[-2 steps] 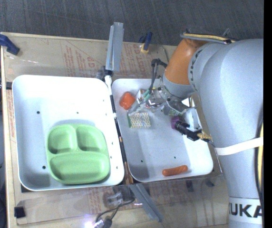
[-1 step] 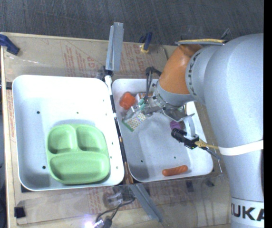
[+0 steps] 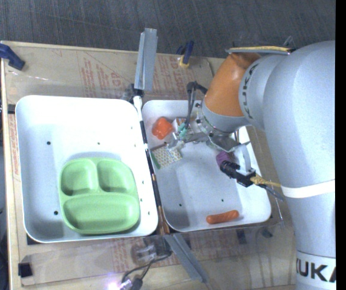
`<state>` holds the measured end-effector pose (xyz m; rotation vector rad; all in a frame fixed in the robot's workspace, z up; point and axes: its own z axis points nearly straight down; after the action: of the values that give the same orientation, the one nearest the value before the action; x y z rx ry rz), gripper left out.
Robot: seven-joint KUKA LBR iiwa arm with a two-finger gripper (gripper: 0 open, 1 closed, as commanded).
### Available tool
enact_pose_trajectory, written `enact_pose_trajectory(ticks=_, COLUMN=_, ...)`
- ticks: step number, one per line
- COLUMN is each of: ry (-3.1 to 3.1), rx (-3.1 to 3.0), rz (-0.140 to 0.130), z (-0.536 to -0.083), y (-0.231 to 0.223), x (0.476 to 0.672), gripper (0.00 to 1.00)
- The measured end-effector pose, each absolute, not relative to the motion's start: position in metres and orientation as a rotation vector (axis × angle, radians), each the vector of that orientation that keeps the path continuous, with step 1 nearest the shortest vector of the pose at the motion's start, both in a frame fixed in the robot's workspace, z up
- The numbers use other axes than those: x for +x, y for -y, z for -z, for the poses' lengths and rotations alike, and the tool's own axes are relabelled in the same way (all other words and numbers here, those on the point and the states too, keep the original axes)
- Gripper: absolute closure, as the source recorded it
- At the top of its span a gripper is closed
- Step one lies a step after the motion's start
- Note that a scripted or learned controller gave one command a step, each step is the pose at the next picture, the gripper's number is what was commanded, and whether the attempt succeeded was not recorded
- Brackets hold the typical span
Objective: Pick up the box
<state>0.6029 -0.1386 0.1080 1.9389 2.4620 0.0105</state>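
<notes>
Dark carpet surrounds a plywood table (image 3: 88, 71) that carries two shallow white bins side by side. Filling much of the left bin (image 3: 40, 125), toward its near edge, is a green divided tray (image 3: 98, 196). Several things lie in the right bin (image 3: 185, 216): an orange lump (image 3: 162, 127) near the far left corner, a small patterned box (image 3: 166, 156) against the left wall just nearer than that lump, a purple piece (image 3: 224, 159) under the arm toward the right wall, and an orange, carrot-like stick (image 3: 222, 217) along the near edge.

Reaching in over the far half of the right bin, the tool (image 3: 182, 133) hangs between the orange lump and the box. Whether it is open or closed I cannot tell; cables and metal parts blur together there.

The box looks like thin printed card: probably light, fairly stiff at its edges, easily crushed on its broad faces. It seems to lie flat and close to the wall, so a grip across its narrow sides, away from the wall, looks safest.
</notes>
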Motion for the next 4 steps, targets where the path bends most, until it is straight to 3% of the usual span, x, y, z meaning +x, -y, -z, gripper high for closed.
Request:
enact_pose_trajectory(ticks=1, ry=-2.463, rx=1.938, rz=-0.01, z=-0.108, y=0.138, x=0.603, gripper=0.0)
enact_pose_trajectory(ticks=2, ry=-2.286, rx=2.131, rz=0.004, z=-0.097, y=0.106, x=0.583, gripper=0.0)
enact_pose_trajectory(ticks=3, ry=-2.253, rx=2.132, rz=0.019, z=-0.114, y=0.123, x=0.584, gripper=1.0)
enact_pose_trajectory(ticks=4, ry=-2.543, rx=1.844, rz=-0.001, z=-0.193, y=0.086, x=0.638, gripper=1.0)
